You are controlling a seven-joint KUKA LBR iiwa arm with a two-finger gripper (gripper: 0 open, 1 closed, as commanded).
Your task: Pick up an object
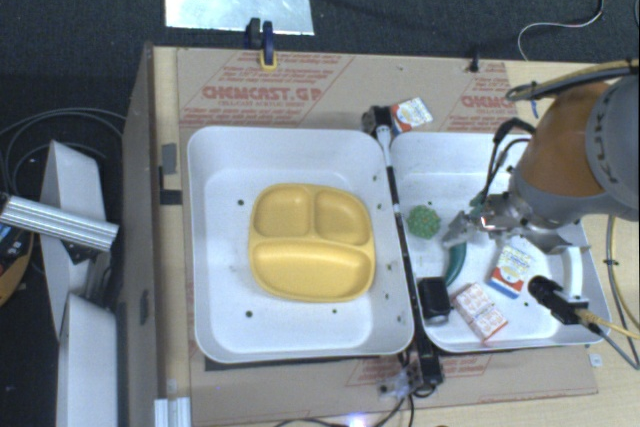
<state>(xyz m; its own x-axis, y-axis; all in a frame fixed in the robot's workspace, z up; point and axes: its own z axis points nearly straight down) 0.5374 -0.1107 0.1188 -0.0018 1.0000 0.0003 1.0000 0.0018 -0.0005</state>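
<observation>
**Gripper low over the right bin, among small items**

From the overhead camera, the surface is a brown printed board that bears two shallow white bins side by side. The left bin holds a yellow divided plate, which lies flat near the bin's middle.

The grey arm, with its orange band, reaches in from the right over the right bin. The gripper hangs low over the middle of that bin and points toward the divider between the bins. Whether it is spread or pressed together cannot be told from this angle, and nothing can be seen held in it.

The things to pick from lie in the right bin:
- A green lumpy ball sits just left of the gripper, close to the divider.
- A teal curved tool lies just below the gripper, with its upper end right by it.
- A small black block rests near the bin's front left corner.
- A red and white box lies tilted just right of the black block.
- A white, blue and orange packet lies above the box, partly under the wrist.

A small orange and white packet lies outside the bins, on the surface beyond their far rims.
</observation>
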